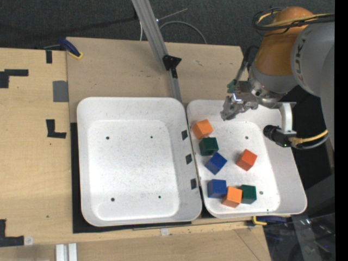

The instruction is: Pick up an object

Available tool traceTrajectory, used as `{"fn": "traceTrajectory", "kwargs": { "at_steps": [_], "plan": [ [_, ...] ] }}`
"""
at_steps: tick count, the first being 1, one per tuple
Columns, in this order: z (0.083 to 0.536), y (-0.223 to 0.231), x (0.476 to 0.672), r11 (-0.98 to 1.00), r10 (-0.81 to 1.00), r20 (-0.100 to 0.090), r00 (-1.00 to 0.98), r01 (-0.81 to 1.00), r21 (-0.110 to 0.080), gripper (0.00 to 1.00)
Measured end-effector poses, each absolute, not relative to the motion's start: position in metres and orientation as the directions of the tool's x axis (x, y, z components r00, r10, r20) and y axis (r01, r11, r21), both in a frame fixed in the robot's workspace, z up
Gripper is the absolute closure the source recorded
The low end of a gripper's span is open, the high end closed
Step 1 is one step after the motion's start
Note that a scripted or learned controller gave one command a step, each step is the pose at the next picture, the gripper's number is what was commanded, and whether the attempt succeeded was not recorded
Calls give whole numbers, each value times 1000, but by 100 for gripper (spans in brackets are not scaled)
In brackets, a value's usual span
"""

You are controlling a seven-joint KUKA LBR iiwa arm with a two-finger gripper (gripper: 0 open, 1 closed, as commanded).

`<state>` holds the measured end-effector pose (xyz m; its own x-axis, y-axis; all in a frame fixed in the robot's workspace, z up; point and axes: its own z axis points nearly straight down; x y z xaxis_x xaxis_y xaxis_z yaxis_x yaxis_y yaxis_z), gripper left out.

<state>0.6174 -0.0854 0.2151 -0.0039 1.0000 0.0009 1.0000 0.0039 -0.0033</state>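
The right bin (283,192) holds several small cubes. An orange cube (203,128) lies near its upper left, with a dark green cube (208,145) and a blue cube (216,162) just below it. A red-orange cube (246,159) sits toward the middle right. At the front lie a blue cube (216,187), an orange cube (234,196) and a green cube (248,193) close together. My gripper (230,112) hangs over the bin's back edge, up and to the right of the first orange cube, with nothing seen in it.
The left bin (130,162) stands beside the right one. A slanted metal pole (155,31) crosses the bench behind the bins. A black cable fitting (277,135) juts over the right bin's right side. The grey arm (293,48) fills the upper right.
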Motion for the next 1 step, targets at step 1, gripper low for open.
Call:
{"fn": "traceTrajectory", "kwargs": {
  "at_steps": [1],
  "plan": [
    [221,-34,583,6,1000,2,-6,1000,-3,100]
  ]
}}
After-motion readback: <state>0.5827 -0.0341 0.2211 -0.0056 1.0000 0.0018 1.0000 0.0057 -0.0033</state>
